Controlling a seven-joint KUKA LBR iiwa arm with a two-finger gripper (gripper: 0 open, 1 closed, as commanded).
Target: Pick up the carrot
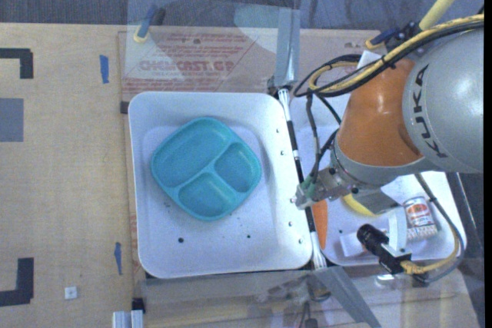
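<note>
Carrot [320, 222]: lay lengthwise in the right bin, close against that bin's left wall, its thin end pointing toward the near edge; its upper end was hidden beneath the arm's wrist.
End effector [314, 193]: sat directly over the carrot's upper end, at the left edge of the right bin; whether it was spread, closed, or gripping the carrot could not be told, since the wrist covered that part.
Arm [400, 115]: grey with an orange band, reached in from the right and covered much of the right bin; black and yellow cables looped around it.
Right bin [338, 253]: white and shallow, largely hidden by the arm.
Can [419, 215]: a small one with a red and white label lay near the right bin's right side, well apart from the carrot.
Yellow object [355, 205]: a curved piece showed just under the wrist, beside the carrot; what it was could not be told.
Left bin [146, 188]: white, just beside the right bin.
Teal plate [205, 167]: three compartments, rested in the middle of the left bin.
Counter [61, 165]: light wood, marked with black corners and blue tape.
</note>
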